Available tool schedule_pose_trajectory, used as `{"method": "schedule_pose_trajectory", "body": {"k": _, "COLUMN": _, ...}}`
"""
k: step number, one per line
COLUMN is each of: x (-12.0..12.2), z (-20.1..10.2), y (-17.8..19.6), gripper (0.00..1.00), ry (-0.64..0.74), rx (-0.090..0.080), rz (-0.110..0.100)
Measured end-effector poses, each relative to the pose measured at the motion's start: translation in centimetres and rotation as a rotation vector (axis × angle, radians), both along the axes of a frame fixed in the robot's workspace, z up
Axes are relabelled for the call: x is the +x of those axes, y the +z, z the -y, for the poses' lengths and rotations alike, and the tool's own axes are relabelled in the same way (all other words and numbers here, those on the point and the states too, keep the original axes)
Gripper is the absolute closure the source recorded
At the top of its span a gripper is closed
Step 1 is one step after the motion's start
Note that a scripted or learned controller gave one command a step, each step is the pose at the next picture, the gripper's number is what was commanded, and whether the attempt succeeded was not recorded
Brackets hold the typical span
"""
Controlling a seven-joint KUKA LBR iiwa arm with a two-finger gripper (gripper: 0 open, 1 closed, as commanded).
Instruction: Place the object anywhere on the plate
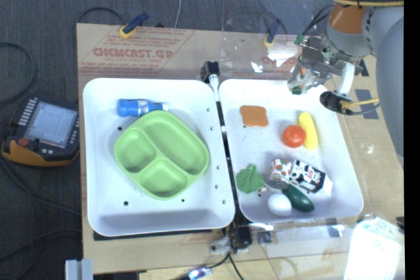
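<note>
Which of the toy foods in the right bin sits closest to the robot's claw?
The yellow banana. It lies nearer the gripper than the tomato, the toast and the others farther down.

Pincer (303,83) fingers perhaps blurred, state unclear

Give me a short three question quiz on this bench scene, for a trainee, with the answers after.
1. True or false: the blue bottle lies in the same bin as the green plate.
2. Which lies nearest the yellow banana? A) orange bread slice B) red tomato C) white egg
3. Fill in: the gripper hovers near the ___ bin's far edge.

Key: 1 true. 2 B, the two look to be touching. 3 right.
</note>
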State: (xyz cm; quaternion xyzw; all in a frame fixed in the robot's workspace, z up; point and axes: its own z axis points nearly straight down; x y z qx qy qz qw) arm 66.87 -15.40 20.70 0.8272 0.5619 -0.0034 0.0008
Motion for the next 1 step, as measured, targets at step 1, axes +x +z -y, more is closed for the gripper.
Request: {"method": "schedule_pose_trajectory", "body": {"k": 1, "x": -5.72, "z": -8.57, "y": -0.44, "gripper": 1.0, "ry": -0.236, "rx": 0.005, "rz": -0.002}}
